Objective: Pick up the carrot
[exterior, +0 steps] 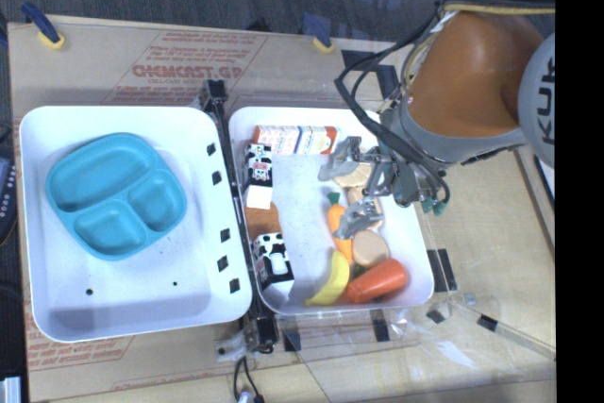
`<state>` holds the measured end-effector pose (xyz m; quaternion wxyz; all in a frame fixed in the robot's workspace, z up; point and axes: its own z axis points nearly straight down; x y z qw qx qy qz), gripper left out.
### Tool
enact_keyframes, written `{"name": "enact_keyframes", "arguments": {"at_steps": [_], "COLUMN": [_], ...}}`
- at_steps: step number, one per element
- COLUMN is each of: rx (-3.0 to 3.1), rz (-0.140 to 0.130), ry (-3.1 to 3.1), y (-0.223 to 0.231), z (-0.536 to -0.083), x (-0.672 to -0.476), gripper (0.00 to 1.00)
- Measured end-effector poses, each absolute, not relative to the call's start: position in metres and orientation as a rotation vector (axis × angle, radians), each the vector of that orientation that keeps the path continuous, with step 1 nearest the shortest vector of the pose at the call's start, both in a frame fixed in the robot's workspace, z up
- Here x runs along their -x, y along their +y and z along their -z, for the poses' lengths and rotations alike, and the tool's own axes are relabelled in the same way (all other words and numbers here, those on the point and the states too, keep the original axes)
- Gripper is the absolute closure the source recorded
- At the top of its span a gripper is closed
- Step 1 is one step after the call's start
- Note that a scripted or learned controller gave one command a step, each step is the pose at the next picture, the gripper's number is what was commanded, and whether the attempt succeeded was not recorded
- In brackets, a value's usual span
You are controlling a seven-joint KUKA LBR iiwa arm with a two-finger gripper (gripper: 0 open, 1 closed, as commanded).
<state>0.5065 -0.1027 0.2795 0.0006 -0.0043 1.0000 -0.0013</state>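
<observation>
**Gripper low over the right bin, by the carrot pieces**

Tape strips and clips sit along the lower edge of the frame, under the two bins. Just above them, in the lower right corner of the right bin (283,293), lies the carrot (379,279), an orange-red piece lying on its side, touching a yellow banana (330,280) to its left. A tan round piece (370,249) rests just above the carrot. At the bin's lower left stands a small carton with black-and-white cow patches (275,260); its print is too small to read.

Higher up, near the middle of the frame, a small orange piece (336,219) with a green tip lies just left of the gripper (355,195). The gripper's metal fingers (358,220) reach down beside it; the jaws look parted, with nothing seen clamped between them, though the gap is hard to judge. A brown block (263,220), a white block (259,197) and a second cow-patched carton (259,165) line the bin's left wall. A red-and-white box (294,140) lies along the upper wall, its lettering unreadable.

In the left bin (57,307) a blue divided plate (116,193) sits in the upper part.

Across the top, the cardboard (142,47) under the bins reads "CHEMCAST GP" in red. On the arm (472,80), at the right edge, the letters "KU" show on grey casing.
</observation>
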Motion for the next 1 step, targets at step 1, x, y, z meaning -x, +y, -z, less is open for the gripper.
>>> {"name": "enact_keyframes", "arguments": {"at_steps": [1], "rx": [-0.014], "rz": [-0.004], "ry": [3.153], "y": [-0.1221], "z": [-0.13], "x": [-0.5168], "gripper": [0.0]}}
